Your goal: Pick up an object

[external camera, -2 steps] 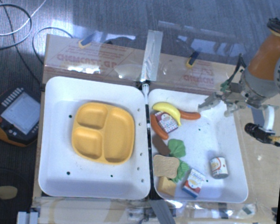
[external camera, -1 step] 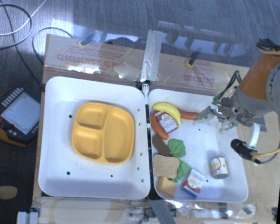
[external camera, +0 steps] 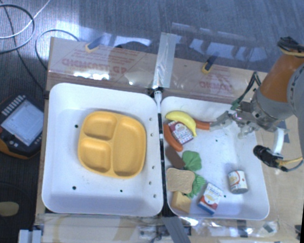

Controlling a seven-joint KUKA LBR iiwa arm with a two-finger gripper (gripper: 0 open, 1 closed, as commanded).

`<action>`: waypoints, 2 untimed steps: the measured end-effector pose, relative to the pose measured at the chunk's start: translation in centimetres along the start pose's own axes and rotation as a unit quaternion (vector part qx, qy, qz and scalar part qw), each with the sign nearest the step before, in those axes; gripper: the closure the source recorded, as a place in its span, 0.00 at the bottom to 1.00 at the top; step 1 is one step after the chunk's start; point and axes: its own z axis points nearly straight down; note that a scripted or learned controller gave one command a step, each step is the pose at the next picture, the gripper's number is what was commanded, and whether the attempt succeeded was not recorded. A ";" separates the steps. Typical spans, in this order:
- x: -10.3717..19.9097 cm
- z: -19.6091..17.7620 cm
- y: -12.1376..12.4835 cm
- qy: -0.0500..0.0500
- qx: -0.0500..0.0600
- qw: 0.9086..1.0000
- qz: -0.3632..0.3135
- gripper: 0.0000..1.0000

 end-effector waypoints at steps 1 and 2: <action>0.0 0.0 0.0 0.000 0.000 1.000 0.000 0.00; 10.1 4.9 2.8 0.000 -0.001 1.000 -0.010 0.00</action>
